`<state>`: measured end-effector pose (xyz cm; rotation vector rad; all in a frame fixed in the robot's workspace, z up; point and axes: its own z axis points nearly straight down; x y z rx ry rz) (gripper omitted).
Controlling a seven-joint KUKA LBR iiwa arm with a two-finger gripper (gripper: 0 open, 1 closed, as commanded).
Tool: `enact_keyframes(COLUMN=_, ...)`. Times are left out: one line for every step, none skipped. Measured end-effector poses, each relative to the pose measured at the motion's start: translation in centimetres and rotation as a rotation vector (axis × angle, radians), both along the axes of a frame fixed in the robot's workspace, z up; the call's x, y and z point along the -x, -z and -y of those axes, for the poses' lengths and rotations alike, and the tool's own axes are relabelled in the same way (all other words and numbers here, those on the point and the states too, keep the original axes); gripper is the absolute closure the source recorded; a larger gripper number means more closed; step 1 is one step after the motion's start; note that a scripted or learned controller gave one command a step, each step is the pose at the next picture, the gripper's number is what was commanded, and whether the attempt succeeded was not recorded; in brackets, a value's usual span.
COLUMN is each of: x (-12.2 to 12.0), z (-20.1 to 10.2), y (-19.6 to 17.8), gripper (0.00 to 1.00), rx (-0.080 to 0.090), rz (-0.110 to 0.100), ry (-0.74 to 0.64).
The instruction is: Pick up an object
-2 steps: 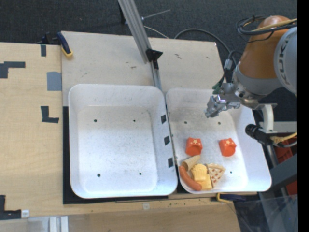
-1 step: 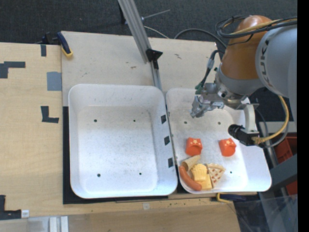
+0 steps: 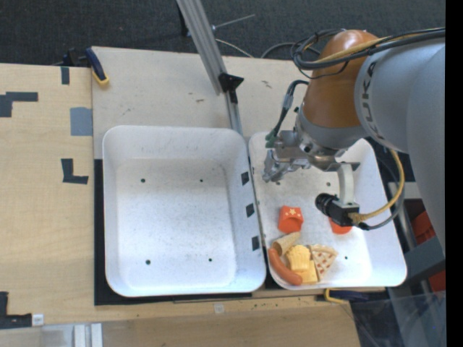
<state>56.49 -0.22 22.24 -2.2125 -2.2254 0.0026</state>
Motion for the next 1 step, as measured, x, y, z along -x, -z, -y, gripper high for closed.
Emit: enact_keyframes(x=-0.17, z=-5.50, y=0.82, gripper=1.00, rx=0.000, rz=0.000, ry=-0.001)
